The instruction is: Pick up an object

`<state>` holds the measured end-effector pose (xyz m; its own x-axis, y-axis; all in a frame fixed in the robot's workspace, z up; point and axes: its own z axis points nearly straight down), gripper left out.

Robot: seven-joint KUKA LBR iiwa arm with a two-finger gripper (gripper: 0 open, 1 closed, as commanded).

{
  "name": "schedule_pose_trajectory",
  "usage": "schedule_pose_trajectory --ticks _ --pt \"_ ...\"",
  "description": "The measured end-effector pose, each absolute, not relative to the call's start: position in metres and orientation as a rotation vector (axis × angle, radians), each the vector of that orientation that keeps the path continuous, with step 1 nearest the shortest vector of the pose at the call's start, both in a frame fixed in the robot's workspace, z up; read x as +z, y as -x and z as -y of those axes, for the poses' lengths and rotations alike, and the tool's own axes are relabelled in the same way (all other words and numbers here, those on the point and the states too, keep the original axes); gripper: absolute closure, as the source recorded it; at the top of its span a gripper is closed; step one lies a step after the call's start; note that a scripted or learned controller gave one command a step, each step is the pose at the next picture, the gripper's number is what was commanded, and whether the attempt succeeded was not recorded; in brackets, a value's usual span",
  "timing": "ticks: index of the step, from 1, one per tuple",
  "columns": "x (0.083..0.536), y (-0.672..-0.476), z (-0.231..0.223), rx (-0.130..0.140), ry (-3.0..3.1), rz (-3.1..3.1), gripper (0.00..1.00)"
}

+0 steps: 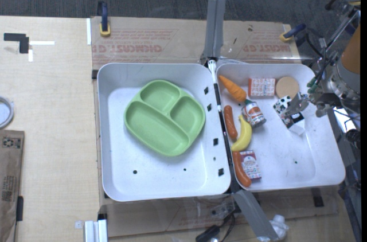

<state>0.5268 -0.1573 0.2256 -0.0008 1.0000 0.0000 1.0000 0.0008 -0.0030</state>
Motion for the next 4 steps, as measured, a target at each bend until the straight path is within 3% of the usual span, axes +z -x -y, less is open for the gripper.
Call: schedule_pose_trajectory --ticks 1,2,3,4 --pt "0.100 -0.606 0.196 0.001 2.465 1.947 0.00" --pt "0.153 -0.609 0.183 0.002 2.504 1.898 0.00" --pt "0.096 -0.628 0.205 -0.013 2.430 1.987 0.00" --pt "0.107 -0.629 0.207 -0.012 2.435 1.996 1.00"
